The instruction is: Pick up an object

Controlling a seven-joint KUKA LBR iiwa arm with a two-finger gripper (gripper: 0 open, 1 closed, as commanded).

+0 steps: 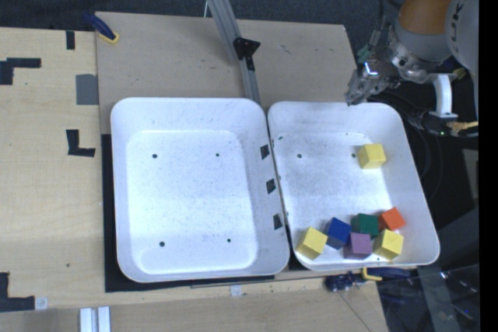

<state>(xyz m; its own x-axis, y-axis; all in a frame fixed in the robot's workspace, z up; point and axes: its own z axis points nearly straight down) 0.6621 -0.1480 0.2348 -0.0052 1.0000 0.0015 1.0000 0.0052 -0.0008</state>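
My gripper hangs over the far rim of the right bin, near its back right corner, with nothing visible between its fingers. A yellow cube lies alone in the right bin, a little below and right of the gripper. Along the near wall of that bin sits a cluster: a yellow cube, a blue cube, a green cube, a purple cube, an orange cube and another yellow cube.
The left bin stands beside the right one, their rims touching. A grey metal post slants across the back of the bench. Cables hang at the right beside the arm.
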